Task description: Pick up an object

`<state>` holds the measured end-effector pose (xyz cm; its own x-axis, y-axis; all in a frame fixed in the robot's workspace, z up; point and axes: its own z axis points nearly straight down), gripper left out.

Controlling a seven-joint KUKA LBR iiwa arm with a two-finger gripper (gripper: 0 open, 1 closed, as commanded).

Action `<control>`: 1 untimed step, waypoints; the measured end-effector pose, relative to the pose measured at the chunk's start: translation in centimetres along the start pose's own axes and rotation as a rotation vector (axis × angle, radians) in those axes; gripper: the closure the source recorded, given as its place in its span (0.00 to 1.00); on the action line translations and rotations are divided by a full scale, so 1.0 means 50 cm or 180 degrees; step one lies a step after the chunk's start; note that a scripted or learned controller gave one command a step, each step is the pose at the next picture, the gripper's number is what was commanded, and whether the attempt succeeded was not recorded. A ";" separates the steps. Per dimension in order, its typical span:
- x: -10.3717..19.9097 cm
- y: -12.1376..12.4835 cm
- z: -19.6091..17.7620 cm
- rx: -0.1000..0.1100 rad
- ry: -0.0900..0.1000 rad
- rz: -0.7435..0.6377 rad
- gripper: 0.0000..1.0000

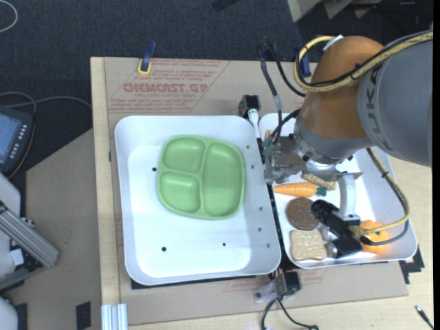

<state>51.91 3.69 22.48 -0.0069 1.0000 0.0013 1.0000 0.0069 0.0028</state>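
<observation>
Dark carpet all around, tan bench (103, 184) in the middle with two white bins. Left white bin (137, 239) has just a pale green plastic divided plate (203, 177) sitting in its upper half. Right white bin (405, 243) has the pickable stuff: a small orange toy carrot (295, 190), a round brown disc (302, 214) just below it, and a tan toy bread slice (307, 246) at the bottom edge. The grey and orange arm (357, 108) hangs over that bin's upper part, gripper (302, 167) right above the carrot. Can't tell if it's open or closed, honestly.
</observation>
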 end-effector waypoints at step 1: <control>0.052 0.021 0.021 0.0003 -0.0004 0.0010 1.00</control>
<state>52.93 6.28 21.43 -0.0037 1.0000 0.0000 1.0000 0.0037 0.0019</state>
